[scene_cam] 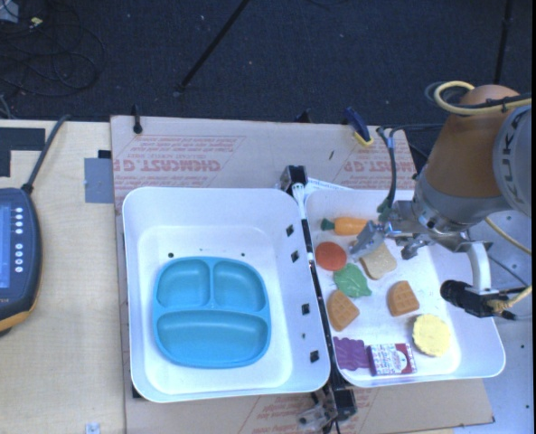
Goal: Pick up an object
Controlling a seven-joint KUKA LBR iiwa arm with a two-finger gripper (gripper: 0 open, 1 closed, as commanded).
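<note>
- Currently the arm (471, 165) reaches in from the right and bends down over the right bin (484, 364).
- Its gripper (373, 236) is low in the upper part of this bin, just above a pale bread slice (379, 262) and beside a red tomato (331, 256). How wide it stands I cannot tell, because the tips are small and dark against the toys; nothing is seen between them.
- An orange carrot (350, 226) lies just to the upper left of the gripper, near the back wall of the bin.
- Below the tomato there is a green leaf (352, 282), and under it a brown biscuit (342, 310).
- A second brown piece (402, 297) lies to the right of the leaf, and a yellow round thing (431, 334) is further right and lower.
- At the front of this bin lie a purple piece (351, 353) and a small pink carton (392, 359), touching each other.
- The left bin (150, 215) holds a blue divided plate (212, 311), flat in its middle.
- A handheld screen (4, 251) rests on the bench at the far left.
</note>
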